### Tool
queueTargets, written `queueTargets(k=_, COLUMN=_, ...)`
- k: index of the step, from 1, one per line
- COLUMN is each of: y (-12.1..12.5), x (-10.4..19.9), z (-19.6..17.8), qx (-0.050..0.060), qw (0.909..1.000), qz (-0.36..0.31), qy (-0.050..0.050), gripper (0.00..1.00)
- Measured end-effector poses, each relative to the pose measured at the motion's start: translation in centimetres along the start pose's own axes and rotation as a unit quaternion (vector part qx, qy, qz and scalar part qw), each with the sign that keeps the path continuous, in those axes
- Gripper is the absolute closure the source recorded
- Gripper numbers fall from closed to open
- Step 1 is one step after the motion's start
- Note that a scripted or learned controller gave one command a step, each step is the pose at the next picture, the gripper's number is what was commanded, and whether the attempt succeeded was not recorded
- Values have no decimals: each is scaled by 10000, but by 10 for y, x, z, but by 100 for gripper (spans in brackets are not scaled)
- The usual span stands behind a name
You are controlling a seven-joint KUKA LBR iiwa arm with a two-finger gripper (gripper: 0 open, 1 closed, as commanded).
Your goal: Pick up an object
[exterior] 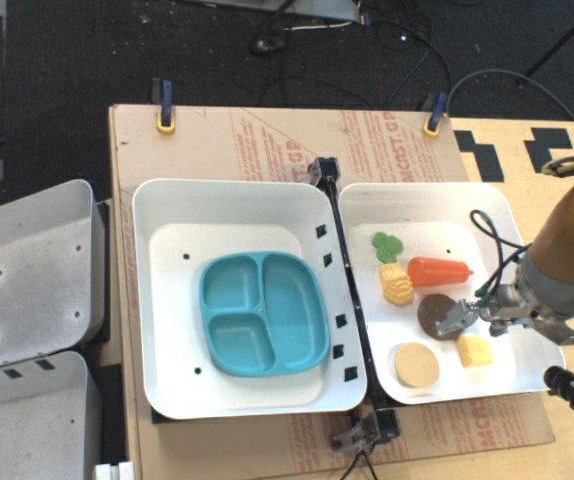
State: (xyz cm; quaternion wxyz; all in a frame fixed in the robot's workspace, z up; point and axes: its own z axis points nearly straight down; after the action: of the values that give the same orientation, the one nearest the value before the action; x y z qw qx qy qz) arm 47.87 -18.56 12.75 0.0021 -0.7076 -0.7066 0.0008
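Note:
The right bin [497, 208] holds toy food: a green broccoli piece [387, 245], a yellow corn cob [397, 283], an orange carrot [439, 271], a dark brown round patty [433, 314], a tan round cookie [417, 365] and a yellow cheese cube [475, 351]. My gripper [459, 320] reaches in from the right and hangs low over the patty's right edge, just above the cheese cube. Nothing shows between its fingers.
The left bin [167, 218] holds a turquoise divided plate [264, 313]. A black divider runs between the two bins. White trays [27, 268] lie off the bench at the left. Black cable loops over the right bin's far right corner.

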Motion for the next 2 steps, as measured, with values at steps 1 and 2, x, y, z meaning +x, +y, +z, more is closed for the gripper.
queueTargets(k=1, y=1, x=0, z=36, qx=-25, qw=10000, qz=-3, qy=-12, gripper=0)
queueTargets(k=2, y=2, x=-1, z=23, qx=-46, qw=10000, qz=4, qy=-23, gripper=100)
